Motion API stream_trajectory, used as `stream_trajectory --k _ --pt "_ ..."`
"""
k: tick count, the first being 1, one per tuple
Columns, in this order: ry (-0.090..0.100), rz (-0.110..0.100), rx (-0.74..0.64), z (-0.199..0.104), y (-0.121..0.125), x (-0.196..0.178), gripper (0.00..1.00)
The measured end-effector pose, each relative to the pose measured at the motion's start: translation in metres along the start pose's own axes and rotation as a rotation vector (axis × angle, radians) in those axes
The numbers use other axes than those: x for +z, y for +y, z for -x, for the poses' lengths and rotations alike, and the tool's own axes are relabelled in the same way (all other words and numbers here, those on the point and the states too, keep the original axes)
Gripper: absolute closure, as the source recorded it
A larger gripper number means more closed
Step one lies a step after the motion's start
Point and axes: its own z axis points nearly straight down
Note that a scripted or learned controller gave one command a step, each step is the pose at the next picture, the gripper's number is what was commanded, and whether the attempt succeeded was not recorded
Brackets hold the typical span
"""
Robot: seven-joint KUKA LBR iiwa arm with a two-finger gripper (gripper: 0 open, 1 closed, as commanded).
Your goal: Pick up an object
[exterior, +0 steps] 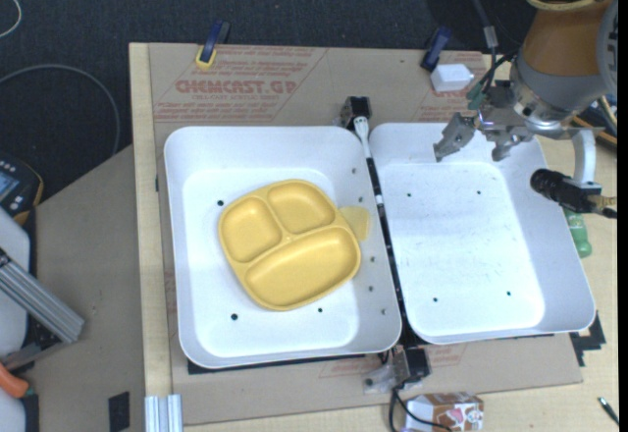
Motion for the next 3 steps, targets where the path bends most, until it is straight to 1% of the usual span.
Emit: stream_trajectory --k 1,2,3 --pt "0.001 0.015 -0.008 -0.067 -0.043 -0.136 0.00" --pt "0.001 0.007 -0.006 -0.111 -0.105 -0.198 0.00" --pt "0.002 0.010 -0.007 -0.159 -0.136 -0.253 0.00"
